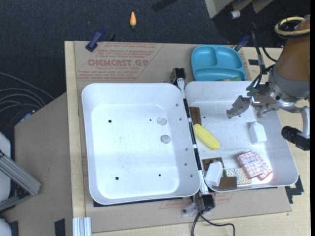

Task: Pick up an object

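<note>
1. Left bin: occupies the centre-left of the frame. Two small round grey discs lie near its right side, one above the other, apart.
2. Right bin: sits beside the left bin, their rims meeting down the middle of the frame.
3. Right bin contents, left part: a yellow corn cob lies slantwise close to the left wall, just below a small brown piece against that wall.
4. Right bin contents, lower part: a white cup rests on a brown block in the lower left corner; just right of it lies a small patterned packet, then a red-and-white checked packet, tilted.
5. Right bin contents, right part: a white block lies alone, below the gripper.
6. Gripper: over the upper middle of the right bin, fingers spread apart, nothing between them. It is well apart from the cob and the packets.
7. Outside the bins: a blue divided tray lies on the bench at the upper edge of the right bin. A blue clip sits at the bench's upper left corner; a small orange item lies on the floor above it.
</note>
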